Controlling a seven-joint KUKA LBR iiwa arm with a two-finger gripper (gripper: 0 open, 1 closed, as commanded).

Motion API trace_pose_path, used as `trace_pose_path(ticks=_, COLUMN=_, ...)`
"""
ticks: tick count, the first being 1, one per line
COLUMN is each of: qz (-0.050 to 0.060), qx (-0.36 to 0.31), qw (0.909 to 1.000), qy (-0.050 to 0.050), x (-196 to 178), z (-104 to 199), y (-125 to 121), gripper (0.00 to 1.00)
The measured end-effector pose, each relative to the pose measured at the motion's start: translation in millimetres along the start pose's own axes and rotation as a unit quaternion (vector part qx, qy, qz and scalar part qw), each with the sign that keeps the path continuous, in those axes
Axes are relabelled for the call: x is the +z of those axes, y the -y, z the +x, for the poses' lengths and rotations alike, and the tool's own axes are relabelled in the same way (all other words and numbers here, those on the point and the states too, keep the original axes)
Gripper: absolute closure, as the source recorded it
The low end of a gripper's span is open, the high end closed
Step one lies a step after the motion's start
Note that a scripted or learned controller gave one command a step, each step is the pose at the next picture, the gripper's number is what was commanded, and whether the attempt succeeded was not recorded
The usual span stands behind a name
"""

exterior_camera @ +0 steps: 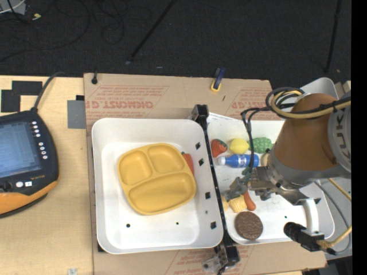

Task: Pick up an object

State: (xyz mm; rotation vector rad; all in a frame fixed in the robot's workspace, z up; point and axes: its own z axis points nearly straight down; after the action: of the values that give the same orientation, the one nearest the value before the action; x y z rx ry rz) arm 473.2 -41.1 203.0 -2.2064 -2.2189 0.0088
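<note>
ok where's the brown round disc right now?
The brown disc lies in the right bin, near its front edge, just below the small carrot and the gripper.

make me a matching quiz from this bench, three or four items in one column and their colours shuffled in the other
Items
1. divided plate
2. bottle
3. round disc
4. lemon

Colours
A. blue
B. brown
C. bright yellow, in the right bin
D. orange-yellow, in the left bin

Pairs: 1-D, 2-A, 3-B, 4-C
</note>
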Motion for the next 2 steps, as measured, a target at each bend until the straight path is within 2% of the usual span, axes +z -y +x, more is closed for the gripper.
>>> trace_pose_path(ticks=1, qz=-0.003, qx=0.006, qw=1.0, qy=0.002, x=-13.6, z=-5.8, y=-1.7, gripper=1.0)
trace_pose_path(ticks=2, qz=-0.01, qx=-0.002, qw=0.9999, qy=0.001, x=-122.1, z=67.0, y=-2.5, gripper=1.0)
